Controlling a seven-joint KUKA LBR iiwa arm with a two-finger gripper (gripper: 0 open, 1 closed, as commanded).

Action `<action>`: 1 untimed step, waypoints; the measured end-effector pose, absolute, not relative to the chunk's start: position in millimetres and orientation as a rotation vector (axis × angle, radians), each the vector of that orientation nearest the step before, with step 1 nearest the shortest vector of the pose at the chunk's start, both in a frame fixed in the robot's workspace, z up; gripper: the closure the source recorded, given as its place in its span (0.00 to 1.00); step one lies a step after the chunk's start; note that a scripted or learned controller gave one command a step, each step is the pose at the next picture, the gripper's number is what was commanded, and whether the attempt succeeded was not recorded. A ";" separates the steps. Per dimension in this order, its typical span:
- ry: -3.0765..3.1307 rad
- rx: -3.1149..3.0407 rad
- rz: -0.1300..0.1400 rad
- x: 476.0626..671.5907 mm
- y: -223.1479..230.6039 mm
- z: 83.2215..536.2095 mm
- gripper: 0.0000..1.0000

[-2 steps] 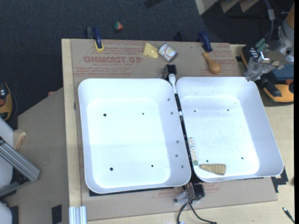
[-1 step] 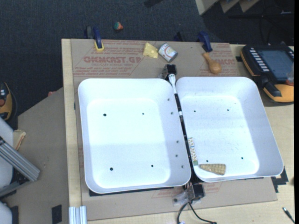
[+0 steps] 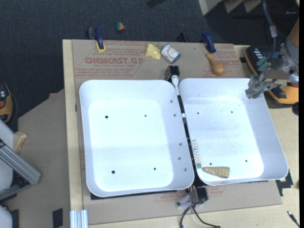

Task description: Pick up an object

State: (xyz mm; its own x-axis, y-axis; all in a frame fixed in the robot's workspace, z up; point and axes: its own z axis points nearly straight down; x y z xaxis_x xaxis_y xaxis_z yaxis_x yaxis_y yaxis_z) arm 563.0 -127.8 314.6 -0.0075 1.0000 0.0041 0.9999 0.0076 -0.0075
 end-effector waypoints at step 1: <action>-2.218 -2.212 0.007 539.8 -98.4 236.3 1.00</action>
State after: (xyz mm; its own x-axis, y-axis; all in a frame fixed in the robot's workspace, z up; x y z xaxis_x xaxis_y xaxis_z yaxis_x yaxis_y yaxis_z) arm 539.8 -98.4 236.3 -0.0024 1.0000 0.0032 1.0000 0.0024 -0.0096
